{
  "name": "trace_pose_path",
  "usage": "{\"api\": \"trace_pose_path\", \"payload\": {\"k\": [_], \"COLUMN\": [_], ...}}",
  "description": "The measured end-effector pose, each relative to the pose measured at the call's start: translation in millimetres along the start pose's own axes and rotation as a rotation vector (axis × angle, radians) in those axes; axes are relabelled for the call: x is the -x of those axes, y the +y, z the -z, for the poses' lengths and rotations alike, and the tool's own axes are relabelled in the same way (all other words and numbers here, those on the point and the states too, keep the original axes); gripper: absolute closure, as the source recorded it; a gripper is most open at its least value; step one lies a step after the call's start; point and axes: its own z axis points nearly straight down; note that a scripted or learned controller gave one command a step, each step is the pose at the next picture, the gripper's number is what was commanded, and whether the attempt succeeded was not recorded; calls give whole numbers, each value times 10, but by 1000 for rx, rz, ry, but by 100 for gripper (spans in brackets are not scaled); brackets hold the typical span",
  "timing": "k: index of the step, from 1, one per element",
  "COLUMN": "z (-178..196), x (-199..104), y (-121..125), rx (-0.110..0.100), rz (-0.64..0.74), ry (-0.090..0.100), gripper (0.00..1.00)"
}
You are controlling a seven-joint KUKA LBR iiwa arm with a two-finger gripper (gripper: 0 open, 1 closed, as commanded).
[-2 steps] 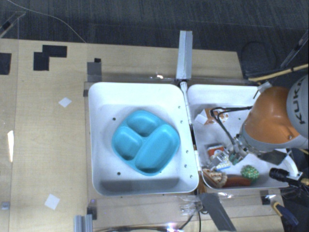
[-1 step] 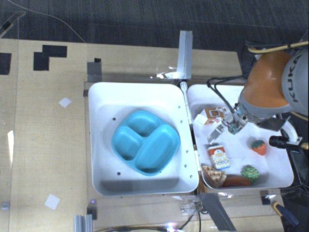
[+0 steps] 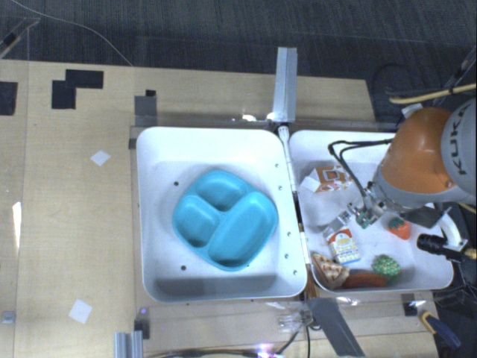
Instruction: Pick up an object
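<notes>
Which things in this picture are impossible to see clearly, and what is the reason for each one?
- Gripper, camera view: too small and blurred to judge its state.
- Right bin: its right part is hidden under the arm's orange band.
- Orange object: partly covered by the arm, kind unclear.
- Small packet: label too small to read.
- Blue divided tray: fully visible.

You are looking at a bench [image 3: 67, 222] of pale wood, bearing black square marks [image 3: 74, 86] at its far left. Two white bins are sitting side by side on it. The left bin [image 3: 153, 200] is holding a blue divided plate [image 3: 224, 218], lying flat near its middle. A grey metal post [image 3: 285, 84] is standing behind the seam between the bins. Dark carpet [image 3: 223, 13] is showing beyond the bench.
</notes>
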Motion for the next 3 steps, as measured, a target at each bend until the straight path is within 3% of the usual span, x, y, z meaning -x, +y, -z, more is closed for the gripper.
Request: {"api": "trace_pose_path", "payload": {"k": [1,2,3], "z": [4,119,115], "x": [-180,-177,-180], "y": [-234,-207,-211], "rx": [4,8,7], "rz": [-451,-449,-449], "ry": [-6,-6,-5], "gripper": [0,100,0]}}
